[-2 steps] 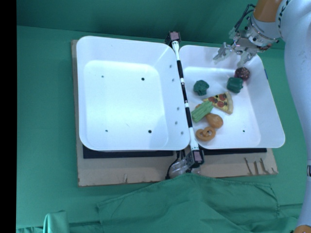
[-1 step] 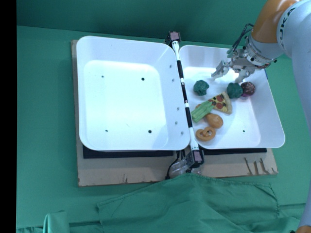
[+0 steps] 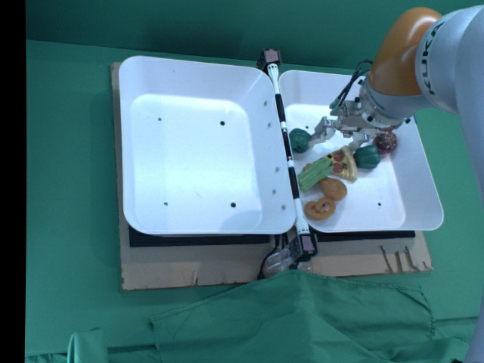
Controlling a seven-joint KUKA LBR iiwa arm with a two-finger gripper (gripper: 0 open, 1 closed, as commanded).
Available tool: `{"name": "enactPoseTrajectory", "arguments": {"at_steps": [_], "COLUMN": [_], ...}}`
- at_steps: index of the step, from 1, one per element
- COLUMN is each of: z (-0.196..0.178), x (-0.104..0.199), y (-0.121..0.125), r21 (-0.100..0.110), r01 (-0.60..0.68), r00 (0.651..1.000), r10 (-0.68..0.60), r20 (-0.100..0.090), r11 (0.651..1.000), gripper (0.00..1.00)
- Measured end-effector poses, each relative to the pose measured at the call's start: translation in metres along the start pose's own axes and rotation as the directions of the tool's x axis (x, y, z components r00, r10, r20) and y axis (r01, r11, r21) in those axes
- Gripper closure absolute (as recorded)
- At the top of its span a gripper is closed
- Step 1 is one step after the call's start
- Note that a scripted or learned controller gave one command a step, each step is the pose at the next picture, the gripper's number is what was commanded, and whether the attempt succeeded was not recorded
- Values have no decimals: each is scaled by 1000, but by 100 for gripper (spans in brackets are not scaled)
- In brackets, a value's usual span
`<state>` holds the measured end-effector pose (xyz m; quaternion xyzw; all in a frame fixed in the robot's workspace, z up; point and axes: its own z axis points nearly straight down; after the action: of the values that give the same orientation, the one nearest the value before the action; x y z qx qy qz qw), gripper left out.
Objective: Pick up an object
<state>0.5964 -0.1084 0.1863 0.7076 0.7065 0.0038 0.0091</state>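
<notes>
- Orange pretzel (image 3: 320, 209) lies nearest to me in the right bin (image 3: 412, 203), touching a brown bun (image 3: 333, 189) just behind it.
- Behind these I see a green corn piece (image 3: 312, 176) and a pizza slice (image 3: 344, 163); the slice has its long axis slanted, from lower left up to the right.
- Just above the slice hangs the gripper (image 3: 349, 127). I cannot tell its state, and I see nothing held in it.
- I judge the slice the closest target: it lies just toward me from the gripper.
- Beside the gripper are a dark green pepper (image 3: 299, 139) to the left, another green piece (image 3: 368, 156) and a dark red ball (image 3: 386, 142) to the right.
</notes>
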Motion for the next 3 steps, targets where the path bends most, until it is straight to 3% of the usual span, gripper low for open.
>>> {"name": "enactPoseTrajectory", "arguments": {"at_steps": [2, 3], "z": [-1, -14], "x": [12, 10], "y": [-94, -92], "r21": [-7, -14], "r01": [-3, -7], "r00": [1000, 1000], "r10": [3, 7], "r20": [0, 2], "r11": [1000, 1000], "gripper": [0, 100]}}
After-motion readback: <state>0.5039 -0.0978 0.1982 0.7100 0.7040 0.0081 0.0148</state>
